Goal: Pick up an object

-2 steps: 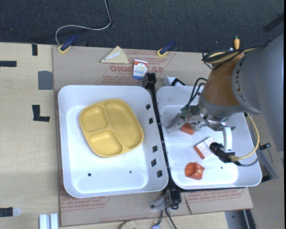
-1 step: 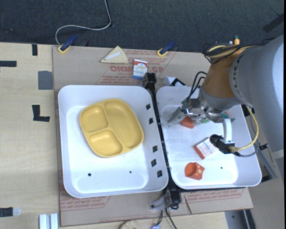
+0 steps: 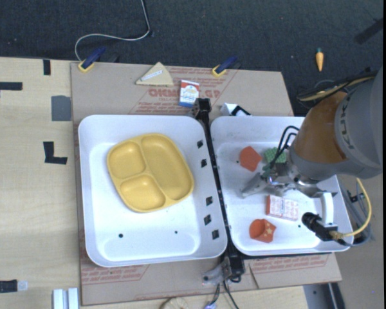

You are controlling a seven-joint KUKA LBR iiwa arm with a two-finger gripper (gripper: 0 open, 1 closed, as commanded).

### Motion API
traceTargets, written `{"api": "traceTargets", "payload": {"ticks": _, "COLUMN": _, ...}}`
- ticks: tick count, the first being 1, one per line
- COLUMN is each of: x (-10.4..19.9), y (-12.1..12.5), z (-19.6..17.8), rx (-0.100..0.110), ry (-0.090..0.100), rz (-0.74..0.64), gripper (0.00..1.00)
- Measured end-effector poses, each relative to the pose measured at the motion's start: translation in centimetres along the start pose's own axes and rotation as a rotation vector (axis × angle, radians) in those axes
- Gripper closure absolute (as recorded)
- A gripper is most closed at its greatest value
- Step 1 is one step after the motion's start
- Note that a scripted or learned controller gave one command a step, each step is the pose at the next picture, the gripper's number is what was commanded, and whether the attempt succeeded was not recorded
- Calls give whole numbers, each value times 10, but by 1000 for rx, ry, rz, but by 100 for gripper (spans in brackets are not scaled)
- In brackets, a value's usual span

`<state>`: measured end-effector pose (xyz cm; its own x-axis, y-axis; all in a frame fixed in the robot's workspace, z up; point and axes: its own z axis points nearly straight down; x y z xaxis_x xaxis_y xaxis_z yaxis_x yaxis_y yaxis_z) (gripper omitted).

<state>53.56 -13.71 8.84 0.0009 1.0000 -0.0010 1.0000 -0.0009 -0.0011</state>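
The arm (image 3: pixel 338 137) reached in from the right, bent low over the right bin (image 3: pixel 231 237); its gripper (image 3: pixel 254 184) hung beside the orange-red block (image 3: pixel 249 158), grip state indiscernible.

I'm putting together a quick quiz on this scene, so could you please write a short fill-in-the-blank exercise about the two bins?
1. The yellow tray lies in the ____ bin.
2. The yellow tray has ____ compartments.
3. The gripper is over the ____ bin.
4. The two blocks in the right bin are ____ in colour.

Missing words: left; three; right; red
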Motion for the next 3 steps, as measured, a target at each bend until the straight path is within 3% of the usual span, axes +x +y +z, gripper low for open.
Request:
{"api": "traceTargets", "payload": {"ticks": 1, "x": 14, "y": 85, "z": 2, "rx": -6, "ry": 0, "rz": -3, "gripper": 0}}
{"api": "traceTargets", "payload": {"ticks": 2, "x": 7, "y": 105, "z": 2, "rx": -3, "ry": 1, "rz": -3, "gripper": 0}}
{"api": "traceTargets", "payload": {"ticks": 3, "x": 7, "y": 105, "z": -8, "rx": -5, "ry": -1, "rz": -4, "gripper": 100}}
